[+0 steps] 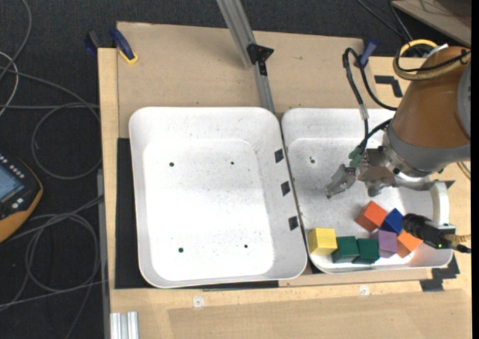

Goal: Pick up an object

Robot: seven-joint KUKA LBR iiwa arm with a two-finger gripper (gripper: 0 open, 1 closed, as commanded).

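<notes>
Reaching from right, tool (346, 180) above right bin (314, 135), tilted left.

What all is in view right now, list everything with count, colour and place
Bins: 2, white, side by side on the bench; left bin, right bin.
Blocks: 7, all at the right bin's near edge: yellow, two green, purple, blue, two orange.
Clamps: 2, blue, at the bench's far corners.
Pole: 1, grey, slanting down from the top to between the bins.
Cables: several, dark, on the floor at left.
Device: 1, orange and black, at the left edge.
Arm: 1, grey and orange, from the right.
Gripper: 1, open, over the right bin, holding nothing.
</notes>
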